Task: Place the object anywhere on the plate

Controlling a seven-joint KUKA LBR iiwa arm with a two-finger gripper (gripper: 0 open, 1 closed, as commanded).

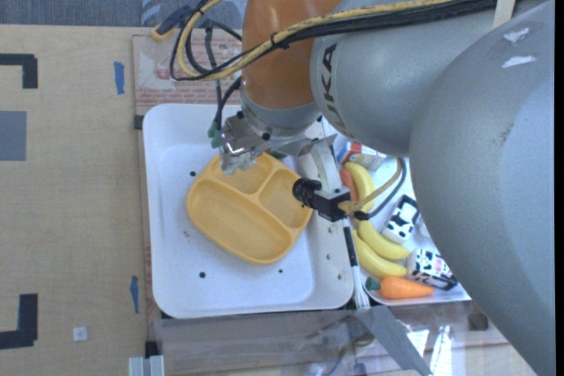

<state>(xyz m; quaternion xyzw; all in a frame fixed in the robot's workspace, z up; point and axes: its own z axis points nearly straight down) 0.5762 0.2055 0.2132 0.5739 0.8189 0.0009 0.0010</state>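
Glossy yellow divided plate point(249, 213); gripper point(236, 156) seemingly above.

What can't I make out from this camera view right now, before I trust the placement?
- gripper: its tip sits at the yellow plate's top edge, under the wrist; any held object is hidden.
- right bin: the arm covers most of it; bananas and a carrot show, the rest is hidden.
- black-and-white items beside the bananas: partly covered, unidentifiable.
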